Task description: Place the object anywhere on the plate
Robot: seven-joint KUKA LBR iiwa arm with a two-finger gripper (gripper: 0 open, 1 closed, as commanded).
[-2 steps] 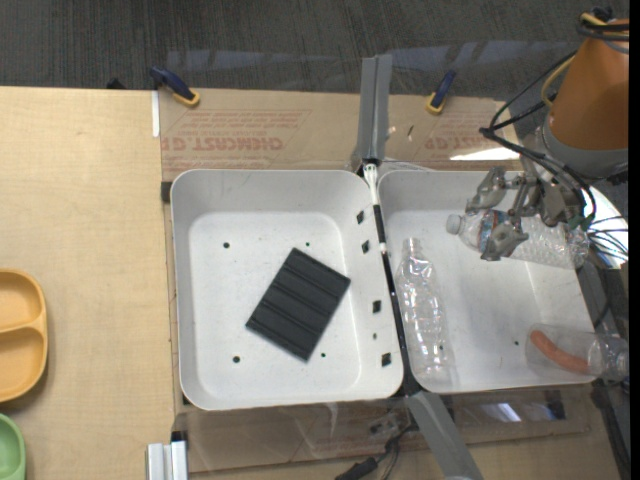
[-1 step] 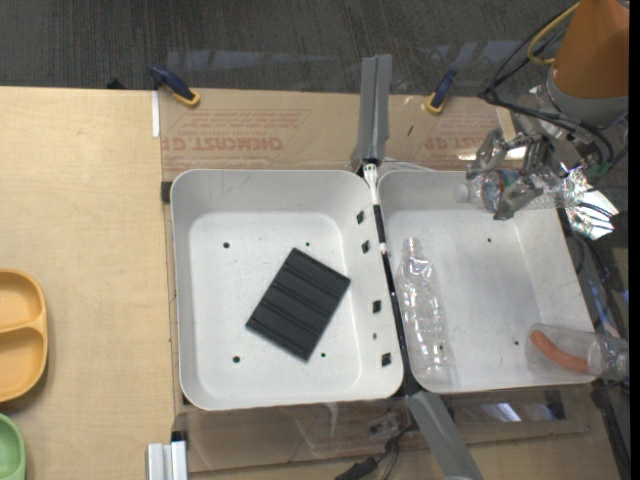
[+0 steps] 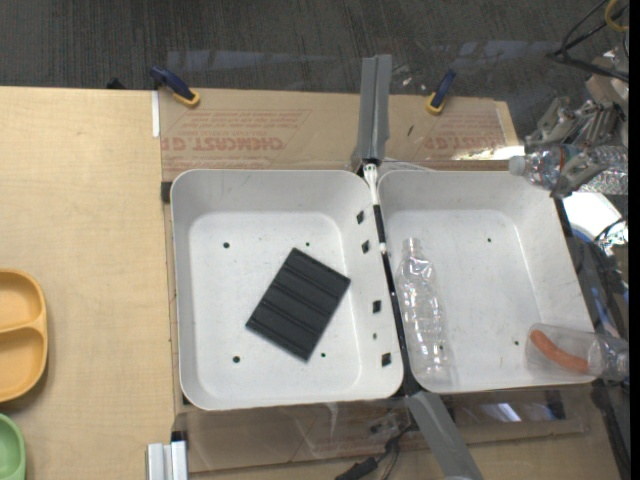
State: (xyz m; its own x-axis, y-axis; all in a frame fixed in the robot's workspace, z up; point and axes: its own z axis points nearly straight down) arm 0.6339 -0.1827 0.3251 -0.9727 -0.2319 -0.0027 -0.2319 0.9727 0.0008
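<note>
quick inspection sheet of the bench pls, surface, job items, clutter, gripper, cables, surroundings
surface: wooden bench bearing left bin and right bin
job's things: black ridged plate lying tilted in left bin; clear plastic bottle along right bin's left wall
clutter: orange sausage-like item at right bin's lower right corner
grippers: nothing seen
cables: dark cables at upper right
surroundings: yellow divided tray, green dish, cardboard with clamps

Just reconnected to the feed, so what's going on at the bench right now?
Nothing is being handled at this moment. A black ridged plate lies flat and askew in the left bin. The right bin holds a crumpled clear plastic bottle along its left wall and an orange sausage-like object in its near right corner. Nothing rests on the plate, so the placing is not yet done.
</note>
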